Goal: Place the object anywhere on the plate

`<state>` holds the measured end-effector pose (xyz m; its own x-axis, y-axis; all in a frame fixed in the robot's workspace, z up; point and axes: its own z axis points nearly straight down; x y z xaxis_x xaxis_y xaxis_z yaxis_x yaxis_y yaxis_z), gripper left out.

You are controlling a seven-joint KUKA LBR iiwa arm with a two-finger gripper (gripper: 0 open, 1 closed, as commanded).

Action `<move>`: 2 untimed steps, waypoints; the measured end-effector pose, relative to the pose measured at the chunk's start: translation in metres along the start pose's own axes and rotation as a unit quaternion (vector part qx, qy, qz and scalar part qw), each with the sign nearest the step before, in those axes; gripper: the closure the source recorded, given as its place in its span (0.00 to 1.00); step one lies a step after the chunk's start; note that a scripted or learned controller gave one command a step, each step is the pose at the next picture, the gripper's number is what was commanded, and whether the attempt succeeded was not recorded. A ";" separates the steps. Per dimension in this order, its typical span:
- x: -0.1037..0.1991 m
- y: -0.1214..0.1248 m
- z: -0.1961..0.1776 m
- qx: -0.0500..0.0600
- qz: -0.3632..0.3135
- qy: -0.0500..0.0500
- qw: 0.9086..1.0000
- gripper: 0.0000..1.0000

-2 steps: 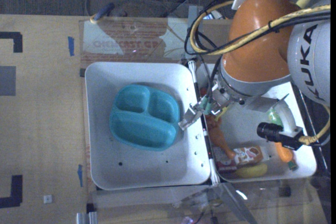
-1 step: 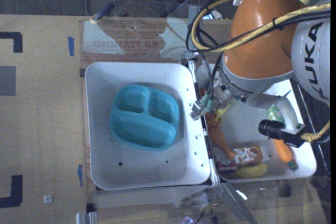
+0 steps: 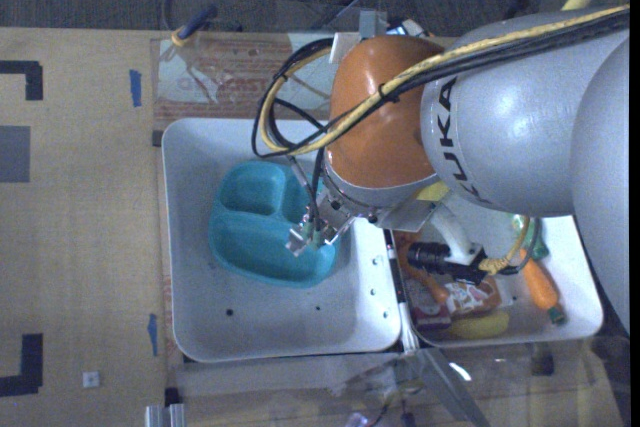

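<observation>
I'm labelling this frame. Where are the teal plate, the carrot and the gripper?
teal plate (image 3: pixel 245 215): camera view, on its large compartment.
carrot (image 3: pixel 541 287): camera view, middle of its orange body.
gripper (image 3: pixel 312 237): camera view, between its fingertips, over the plate's right side.

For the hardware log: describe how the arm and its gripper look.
The bulky grey arm has smooth rounded casings, with black KUKA lettering on its side. A glossy orange band wraps the section above the wrist. Yellow and black cables loop along it. The small metallic two-finger gripper is thin and silvery.
</observation>
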<state>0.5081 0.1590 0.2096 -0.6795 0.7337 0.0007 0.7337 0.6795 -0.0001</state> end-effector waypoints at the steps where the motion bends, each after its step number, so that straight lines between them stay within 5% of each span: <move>1: 0.056 0.024 -0.005 -0.001 -0.045 -0.001 0.999 1.00; 2: 0.056 0.023 -0.004 -0.001 -0.045 -0.001 0.999 0.00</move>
<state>0.4873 0.2158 0.2141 -0.7426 0.6698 -0.0008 0.6698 0.7426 0.0019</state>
